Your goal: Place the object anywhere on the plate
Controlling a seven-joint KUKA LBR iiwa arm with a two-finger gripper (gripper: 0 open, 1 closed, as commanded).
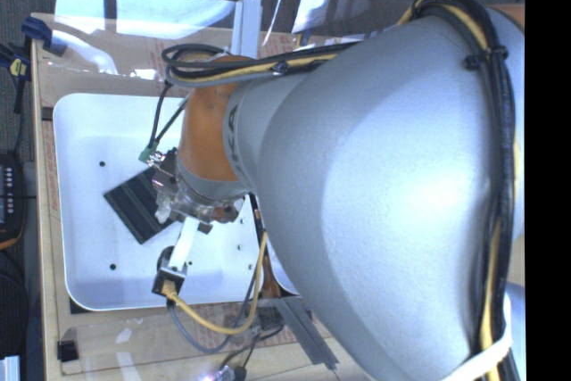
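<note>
White bin [85, 192] holds a dark flat object [134, 201]; claw [169, 192] beside it, opening cannot be told

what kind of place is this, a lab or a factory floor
Most likely a robotics lab test bench: a cabled grey arm reaches over a shallow white bin holding a dark flat object, all on a wooden bench.

The flat black ribbed rectangular plate [136, 202] lies tilted in the shallow white plastic bin [76, 156], near its middle. The grey arm [375, 192] overhangs the bin's right edge, its hand [192, 208] just beside the plate's right corner.
</note>
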